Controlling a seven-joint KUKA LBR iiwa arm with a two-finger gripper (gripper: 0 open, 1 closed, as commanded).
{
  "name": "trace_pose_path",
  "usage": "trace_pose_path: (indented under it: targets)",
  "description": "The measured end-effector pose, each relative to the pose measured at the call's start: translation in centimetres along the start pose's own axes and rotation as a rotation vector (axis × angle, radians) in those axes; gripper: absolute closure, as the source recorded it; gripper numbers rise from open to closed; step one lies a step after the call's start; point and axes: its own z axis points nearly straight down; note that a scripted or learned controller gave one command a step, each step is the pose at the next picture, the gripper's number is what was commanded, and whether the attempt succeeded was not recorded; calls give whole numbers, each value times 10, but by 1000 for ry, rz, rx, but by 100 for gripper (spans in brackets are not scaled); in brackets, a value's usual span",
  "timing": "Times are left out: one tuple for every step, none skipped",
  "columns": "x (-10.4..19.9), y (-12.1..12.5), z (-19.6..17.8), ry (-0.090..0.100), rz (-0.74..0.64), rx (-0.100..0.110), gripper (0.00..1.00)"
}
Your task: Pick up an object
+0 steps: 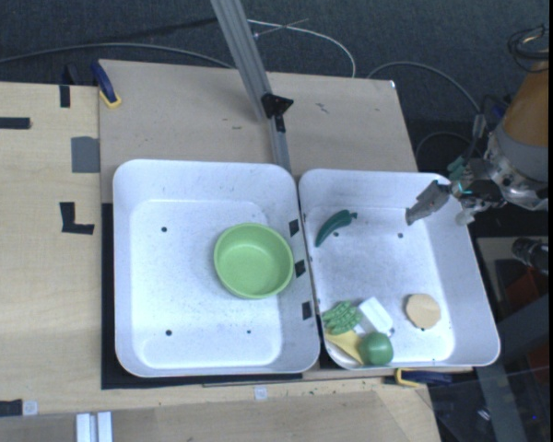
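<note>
Two white bins are set side by side on the bench. Nothing is gripped by the gripper (435, 201) over the right bin (461, 274); its opening cannot be told. A pepper (334, 225) lies left of it, apart.

Left bin (138, 247) white, faintly speckled dark. Right bin (461, 284) white, same speckling. Bowl (252, 261) light green. Pepper-like piece (333, 225) dark green. Round piece (423, 310) tan. Ball (377, 349) green. Leafy piece (341, 317) green over pale yellow piece (343, 343). Small block (376, 314) white. Worktop (37, 247) pale wood with black tape marks. Pincer (428, 203) grey. Arm (527, 127) grey, orange band. Clamp (106, 83) blue with yellow tip.
</note>
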Motion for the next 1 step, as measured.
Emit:
trace_pose_path:
  targets:
    - [0, 0, 0, 0, 0, 0, 0]
